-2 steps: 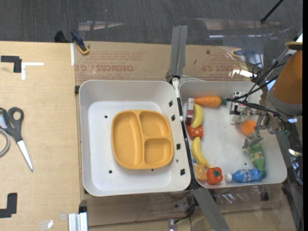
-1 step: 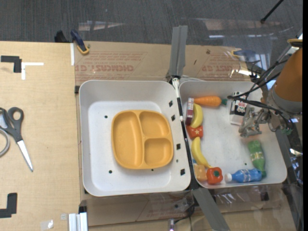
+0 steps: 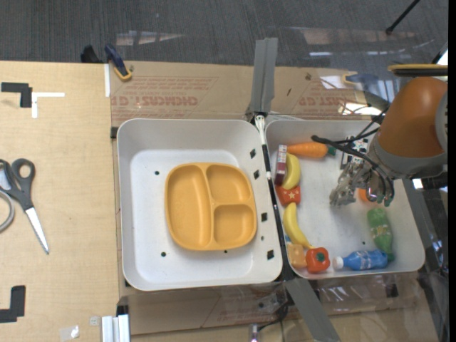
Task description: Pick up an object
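Hovering low in the right white bin (image 3: 406, 262), the gripper (image 3: 347, 191) leaves its jaw state impossible to tell. An orange round toy (image 3: 365, 195) lies just beside it; descending off-centre could nudge it toward the green knobbly toy (image 3: 380, 228) instead.

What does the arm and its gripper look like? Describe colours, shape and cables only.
The arm shows a rounded, glossy orange band over grey housing. Thin black cables loop off its wrist side. The gripper is a small grey, metallic assembly, too blurred to make out further.
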